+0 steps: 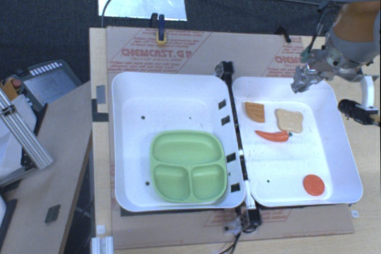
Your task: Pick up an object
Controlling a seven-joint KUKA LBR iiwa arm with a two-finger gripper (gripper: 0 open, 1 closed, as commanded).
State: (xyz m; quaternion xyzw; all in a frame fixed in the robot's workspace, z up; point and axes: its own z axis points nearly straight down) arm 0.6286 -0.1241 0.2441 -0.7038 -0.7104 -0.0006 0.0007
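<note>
Nothing picked yet: hand [302,81] hovers over right bin's [342,146] far rim, can't tell its state; bread [289,120], pepper [273,135] untouched inside.

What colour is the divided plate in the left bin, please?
Light green, seen clearly in the camera view.

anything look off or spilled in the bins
Nothing stands out. The green plate lies flat in the left bin; the chili, toast, cracker and red disc lie apart in the right bin.
</note>
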